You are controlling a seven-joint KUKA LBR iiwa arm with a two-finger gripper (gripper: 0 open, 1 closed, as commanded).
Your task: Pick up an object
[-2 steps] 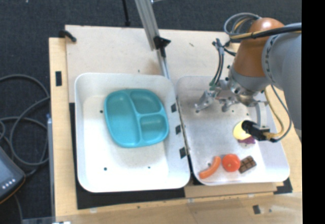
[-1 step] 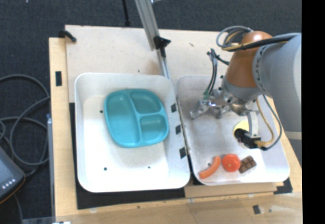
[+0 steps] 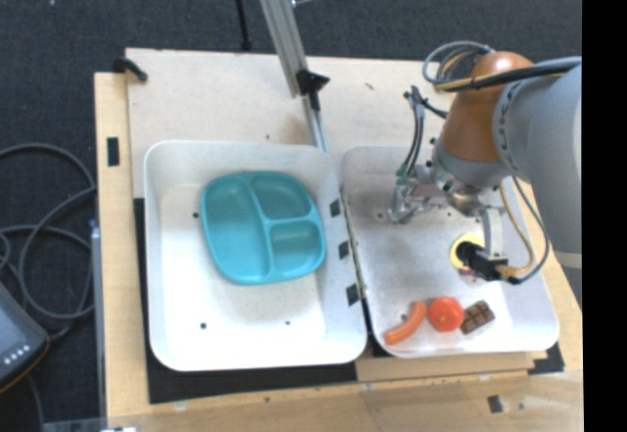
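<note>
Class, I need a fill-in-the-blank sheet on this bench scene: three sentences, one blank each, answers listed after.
1. The teal tray lies in the ____ bin.
2. The tray has ____ compartments.
3. Between the carrot and the brown block lies an orange ____.

Answers: left; three; ball

A teal tray [image 3: 263, 226] lies in the left bin [image 3: 176, 322]. In the right bin [image 3: 529, 322], the gripper [image 3: 400, 210] hangs over bare floor; a carrot [image 3: 406, 322], tomato [image 3: 446, 313] and brown block [image 3: 477, 316] lie near the front rim.
</note>
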